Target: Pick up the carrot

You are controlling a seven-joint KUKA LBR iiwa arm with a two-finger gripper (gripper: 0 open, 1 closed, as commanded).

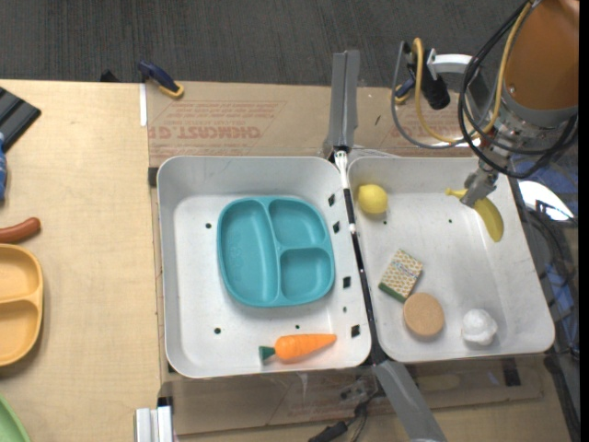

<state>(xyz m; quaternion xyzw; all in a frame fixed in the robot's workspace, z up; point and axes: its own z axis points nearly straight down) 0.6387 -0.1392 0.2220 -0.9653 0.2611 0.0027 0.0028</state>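
The carrot [296, 346], orange with a green stub on its left end, lies flat near the front wall of the left bin [184, 339], just below a teal divided plate [274, 250]. My gripper [478, 188] hangs over the back right part of the right bin [529, 339], right at the upper end of a yellow banana [490, 217]. It is far from the carrot, across the divider between the bins. Nothing orange is at the gripper.
The right bin also holds a lemon [372, 199], a small patterned sponge [401, 275], a tan round disc [423, 315] and a white lump [478, 326]. An orange dish [17, 307] and a sausage [18, 229] lie on the bench at the left.
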